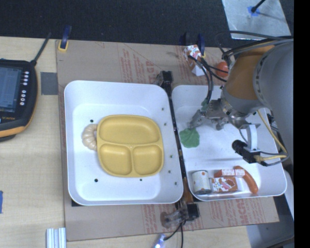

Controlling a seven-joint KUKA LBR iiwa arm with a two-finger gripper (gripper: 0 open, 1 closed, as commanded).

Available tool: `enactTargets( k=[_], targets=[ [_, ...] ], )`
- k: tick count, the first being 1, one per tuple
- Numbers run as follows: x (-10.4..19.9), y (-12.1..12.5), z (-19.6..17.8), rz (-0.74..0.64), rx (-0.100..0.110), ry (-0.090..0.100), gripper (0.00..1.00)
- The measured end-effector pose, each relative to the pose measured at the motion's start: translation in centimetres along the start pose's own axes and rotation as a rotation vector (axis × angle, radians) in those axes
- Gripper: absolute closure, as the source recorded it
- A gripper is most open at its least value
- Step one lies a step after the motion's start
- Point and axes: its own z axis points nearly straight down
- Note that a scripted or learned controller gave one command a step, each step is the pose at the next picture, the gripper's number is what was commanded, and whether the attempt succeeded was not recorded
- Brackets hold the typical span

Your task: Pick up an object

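Note:
In the right bin [188, 98], a small green crumpled object [189, 137] lies near the left wall. Along the bin's front edge sit a small silver can [200, 181], a red-and-white packet [227, 183] and an orange sausage-shaped toy [248, 179]. My gripper [199, 117] hangs over the right bin, just above and slightly right of the green object, pointing left. Nothing shows between its tips. In the left bin [80, 99], a yellow divided plate [129, 144] lies with a beige bread-like piece [89, 136] tucked at its left edge.
The grey arm with its orange band [248, 74] covers the right bin's far right side, with cables and a black connector [242, 149] trailing over it. A teach pendant [8, 97] rests on the bench at the far left.

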Motion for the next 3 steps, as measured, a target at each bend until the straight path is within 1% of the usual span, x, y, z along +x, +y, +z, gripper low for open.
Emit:
enactTargets(
  k=[1, 2, 3],
  targets=[
    [0.8, -2.2, -0.8, 0.002, 0.001, -0.001, 0.00],
    [0.8, -2.7, 0.0, 0.002, 0.002, 0.000, 0.00],
    [-7.0, 3.0, -0.1, 0.004, -0.002, -0.001, 0.00]
  ],
)
